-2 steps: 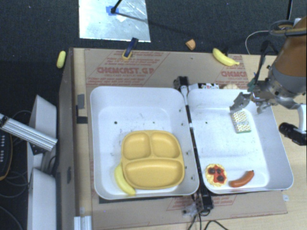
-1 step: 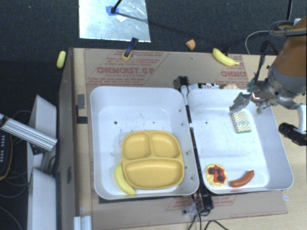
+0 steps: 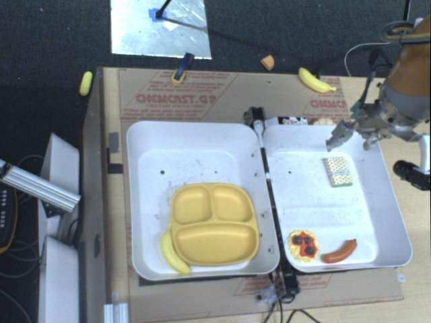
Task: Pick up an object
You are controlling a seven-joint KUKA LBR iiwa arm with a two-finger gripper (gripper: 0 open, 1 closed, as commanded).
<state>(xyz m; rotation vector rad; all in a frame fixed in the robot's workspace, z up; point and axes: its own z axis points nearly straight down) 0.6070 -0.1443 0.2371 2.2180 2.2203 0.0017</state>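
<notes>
The left bin holds a yellow divided plate with three compartments, set toward the near edge of the bin, and a yellow banana lies curled against the plate's lower left corner, touching it. The far half of this bin's floor is bare white with a few dark specks. The right bin, sitting just beside the left one along a dark seam, carries three things: a small round pizza slice toy with red topping near the front left corner, a reddish-brown sausage just to its right along the front wall, and a pale rectangular sponge-like block with a speckled face, lying well apart from those two, toward the far right part of the bin. The hand hangs above the far right corner of this bin, just beyond the block and not touching it; its two fingers stand spread apart with nothing between them. On the cardboard-covered surface behind the bins lies another banana.
</notes>
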